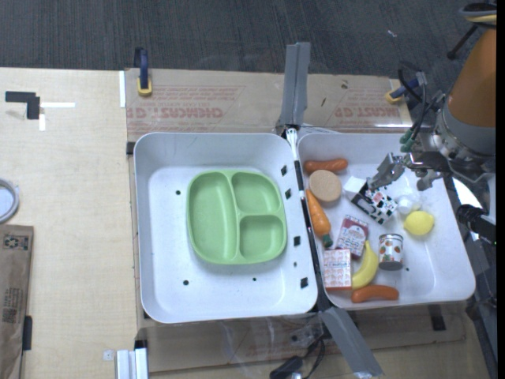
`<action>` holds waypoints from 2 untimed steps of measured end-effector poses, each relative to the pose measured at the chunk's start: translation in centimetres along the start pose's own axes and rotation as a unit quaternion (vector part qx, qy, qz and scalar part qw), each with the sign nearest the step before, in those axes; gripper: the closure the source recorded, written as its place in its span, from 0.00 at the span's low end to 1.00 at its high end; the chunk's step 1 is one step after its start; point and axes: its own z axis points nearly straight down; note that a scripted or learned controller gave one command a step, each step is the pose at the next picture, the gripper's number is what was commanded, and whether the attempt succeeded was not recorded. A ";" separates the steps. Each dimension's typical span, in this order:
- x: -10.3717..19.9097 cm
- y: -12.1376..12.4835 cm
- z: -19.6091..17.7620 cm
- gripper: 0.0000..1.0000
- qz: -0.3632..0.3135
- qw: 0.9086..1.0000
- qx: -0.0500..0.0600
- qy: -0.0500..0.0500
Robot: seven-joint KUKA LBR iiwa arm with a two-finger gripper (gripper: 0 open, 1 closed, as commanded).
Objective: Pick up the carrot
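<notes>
along the right bin's (450,287) left wall lies the carrot (318,214), just beside a bun (324,186) and a packet (352,234). well apart, the gripper (384,177) hovers over the dice (381,206), jaws narrowly parted, holding nothing. crowding could spoil the pick, fingers striking wall or bun.

Orange carrot (319,216), green plate (236,216), yellow lemon (419,223).

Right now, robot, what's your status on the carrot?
Gripper over right bin. Carrot along its left wall, untouched. Round bun at its top end.
</notes>
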 end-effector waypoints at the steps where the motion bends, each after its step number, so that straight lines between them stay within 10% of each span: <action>1: 0.2 -4.5 14.7 0.00 0.054 0.999 0.001 0.001; 2: 0.1 -4.4 13.9 1.00 0.056 0.998 0.001 0.000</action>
